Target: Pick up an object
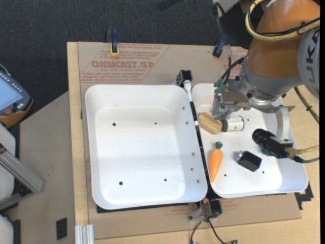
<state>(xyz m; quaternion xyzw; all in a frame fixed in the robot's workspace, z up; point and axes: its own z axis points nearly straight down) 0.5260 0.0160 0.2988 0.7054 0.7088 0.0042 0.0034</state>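
Tan cylinder [210, 123] lies in the right bin [284, 179], against the middle of its left wall, and a small white cylinder [234, 124] lies just beside it toward the bin's centre. The gripper [220, 114] hangs directly over the tan cylinder, close to or touching its top; whether it is apart or closed cannot be told. A toy carrot [216, 162] lies along the left wall nearer the front edge. A small black block [249, 160] sits close to the carrot, toward the middle of the front edge.

Grey arm [311, 55] with dark lettering, broad glossy orange band [284, 24], yellow cable [248, 15] looped above it, metal pincer [219, 111]
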